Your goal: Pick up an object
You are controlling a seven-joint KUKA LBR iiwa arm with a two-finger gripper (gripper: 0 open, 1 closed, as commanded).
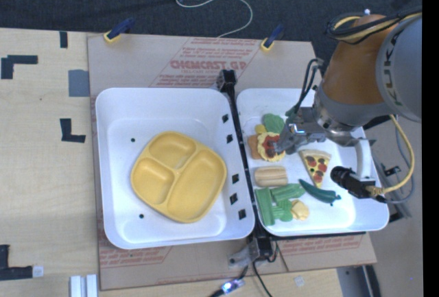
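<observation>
A slanted overhead view of a bench with two shallow white bins side by side. The left bin [113,117] holds a yellow divided plate [178,176], lying flat near its middle. The right bin [370,220] holds a cluster of toy food: a green leafy piece [274,123] at the top, a red and yellow piece [266,144] just below it, a tan bun-like roll [270,175], a pizza slice [317,166], a dark green pepper-like piece [319,192], a bright green blocky piece [276,202] and a small yellow piece [300,209]. The grey arm with its orange band [357,76] reaches in from the right and hangs over the right bin, with the gripper [288,141] low above the bin's upper left part. From this angle it is not possible to tell whether the gripper is released or clenched, and nothing can be seen held. The nearest toy is the red and yellow piece, which lies just to the left of the gripper tip, seemingly touching or nearly so; the leafy piece sits just above. The likely move is a short descent, shifted slightly left toward the divider between the bins, where tight packing of the toys may spoil the grasp.
</observation>
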